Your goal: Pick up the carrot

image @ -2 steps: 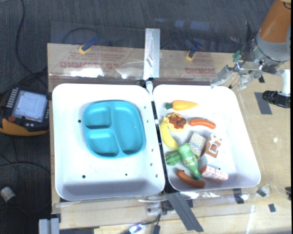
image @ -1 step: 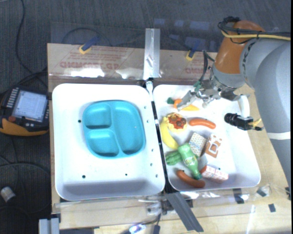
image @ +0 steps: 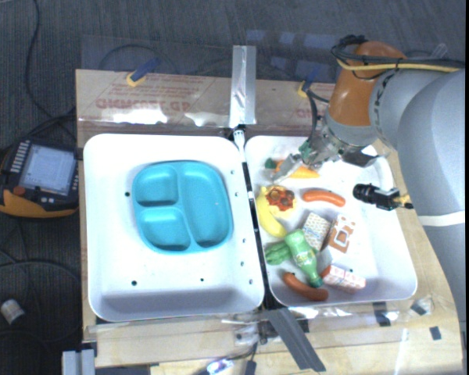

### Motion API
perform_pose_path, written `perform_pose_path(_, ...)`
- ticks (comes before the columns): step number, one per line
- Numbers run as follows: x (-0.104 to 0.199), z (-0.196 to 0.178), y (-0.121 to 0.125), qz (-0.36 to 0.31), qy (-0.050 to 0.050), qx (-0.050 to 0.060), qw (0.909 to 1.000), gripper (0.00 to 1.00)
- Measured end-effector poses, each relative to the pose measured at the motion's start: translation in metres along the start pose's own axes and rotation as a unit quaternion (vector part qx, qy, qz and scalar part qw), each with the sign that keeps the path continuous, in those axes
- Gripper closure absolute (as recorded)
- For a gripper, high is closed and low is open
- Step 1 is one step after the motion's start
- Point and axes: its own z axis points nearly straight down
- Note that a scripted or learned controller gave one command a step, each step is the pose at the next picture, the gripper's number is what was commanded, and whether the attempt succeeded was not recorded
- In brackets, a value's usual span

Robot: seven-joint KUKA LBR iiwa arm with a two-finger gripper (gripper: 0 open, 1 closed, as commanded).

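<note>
The carrot looks like a small orange piece with a green end. It lies at the far left of the right bin, close to the divider between the bins. My gripper hangs low over the bin's far side, just right of the carrot and tilted toward it. A yellow-orange wedge lies right below the gripper. I cannot make out whether anything is held.
Crowding the right bin are a red sausage, a banana, a red-and-yellow toy, a green bottle, small boxes and another sausage. The left bin holds a blue divided plate.
</note>
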Motion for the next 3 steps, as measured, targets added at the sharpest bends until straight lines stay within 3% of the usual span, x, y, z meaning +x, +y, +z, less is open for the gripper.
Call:
perform_pose_path(1, 0.005, 0.001, 0.003, 0.111, 0.003, -0.001, 0.9938, 0.0)
perform_pose_path(2, 0.007, -0.004, 0.0, 0.11, 0.006, 0.006, 0.9939, 1.0)
perform_pose_path(3, 0.046, -0.115, -0.003, 0.216, 0.004, 0.004, 0.9763, 1.0)
